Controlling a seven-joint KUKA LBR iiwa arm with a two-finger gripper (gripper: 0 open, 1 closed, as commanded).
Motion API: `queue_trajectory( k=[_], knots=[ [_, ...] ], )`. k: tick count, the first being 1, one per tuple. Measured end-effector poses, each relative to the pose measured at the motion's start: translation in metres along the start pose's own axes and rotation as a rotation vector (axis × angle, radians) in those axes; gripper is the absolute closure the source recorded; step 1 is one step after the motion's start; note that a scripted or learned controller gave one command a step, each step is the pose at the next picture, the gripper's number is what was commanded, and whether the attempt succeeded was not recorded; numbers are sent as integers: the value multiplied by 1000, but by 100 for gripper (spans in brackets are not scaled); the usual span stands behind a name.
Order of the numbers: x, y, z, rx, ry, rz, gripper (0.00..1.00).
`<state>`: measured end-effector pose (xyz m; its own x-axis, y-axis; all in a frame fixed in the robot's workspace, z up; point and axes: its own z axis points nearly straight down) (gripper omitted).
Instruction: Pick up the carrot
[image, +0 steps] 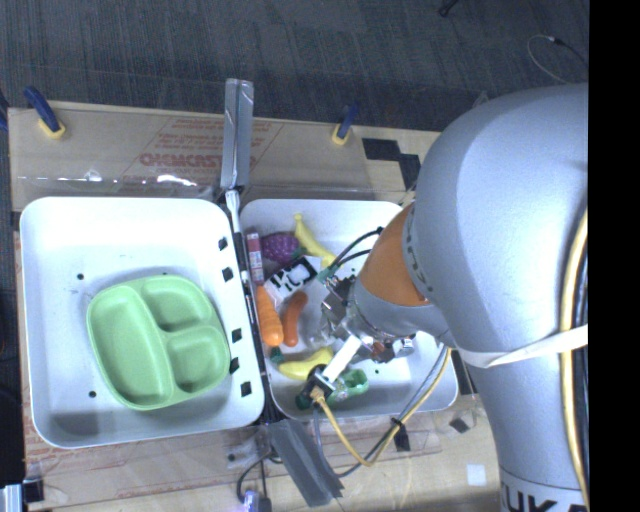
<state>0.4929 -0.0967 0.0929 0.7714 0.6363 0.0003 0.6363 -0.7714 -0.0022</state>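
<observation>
Starting at the left, the green plate (155, 340) sat in the left bin (60, 215), and it serves as the marker for everything else. Right of the plate, just past the wall dividing the two bins, the carrot (268, 317) lay flat on the floor of the right bin (385, 206), its length running away from the camera. Nothing gripped it. A shorter orange-brown piece (292, 318) lay beside it, one step farther right of the plate. Farther right again, the pincer (335, 308) hung low over the bin, near the carrot but apart from it, with the orange-brown piece between them. I could not tell whether the pincer was wide or narrow, since the wrist and cables hid its working end. Farthest right of the plate, the grey arm (500, 220) bulked over the surface.

By my judgement the approach was only partly made. The pincer needed to shift toward the plate, settle over the carrot, close on it and lift, so the whole pick remained to be done.
</observation>
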Motion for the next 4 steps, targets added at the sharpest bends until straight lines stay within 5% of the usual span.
queue_trajectory(
  k=[1, 2, 3, 4],
  knots=[
    [23, -1, -98, 3, -1, -195, 100],
    [23, -1, -98, 4, -2, -195, 0],
    [39, 64, -32, 2, -3, -418, 0],
    [79, 90, -12, -14, 7, -341, 0]
  ],
)
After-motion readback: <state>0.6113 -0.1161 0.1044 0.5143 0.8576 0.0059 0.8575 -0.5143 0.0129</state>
